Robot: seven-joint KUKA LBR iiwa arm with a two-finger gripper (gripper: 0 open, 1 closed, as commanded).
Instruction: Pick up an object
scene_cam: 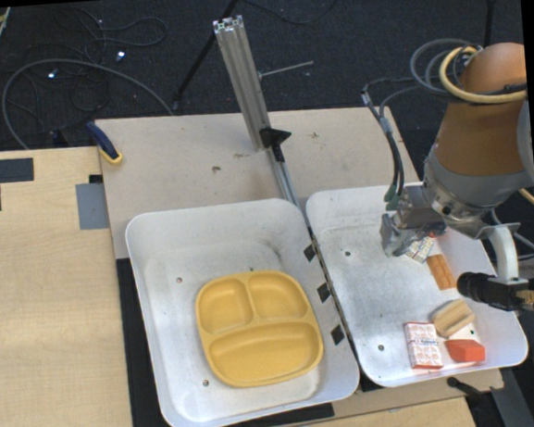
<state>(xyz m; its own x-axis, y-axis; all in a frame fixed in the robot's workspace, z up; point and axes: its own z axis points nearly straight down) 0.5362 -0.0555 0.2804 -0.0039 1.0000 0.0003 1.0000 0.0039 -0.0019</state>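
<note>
Hovering over right bin [371, 338], end effector [407, 238] hides its grip state

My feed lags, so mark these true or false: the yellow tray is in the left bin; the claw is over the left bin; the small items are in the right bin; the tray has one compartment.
1. The yellow tray lies in the left bin: true.
2. The claw is over the left bin: false, it is over the right bin.
3. The small items lie in the right bin: true.
4. The tray has one compartment: false, it has three.
</note>
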